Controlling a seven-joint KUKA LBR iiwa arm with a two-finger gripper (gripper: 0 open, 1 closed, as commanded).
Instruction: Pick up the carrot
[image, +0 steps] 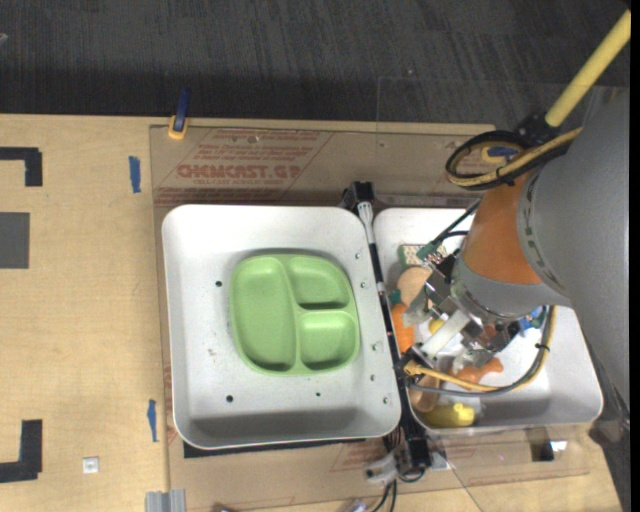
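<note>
While the hand (445, 340) sits low in the right bin (575, 395), its opening cannot be told. Bins: two. Green divided tray (295, 312): one, in the left bin (190, 330). Carrot (400, 325): one, orange, just left of the hand.

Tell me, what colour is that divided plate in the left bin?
Light green plate, seen clearly in the camera view.

even overhead light, soft shadows, slight blur
</note>
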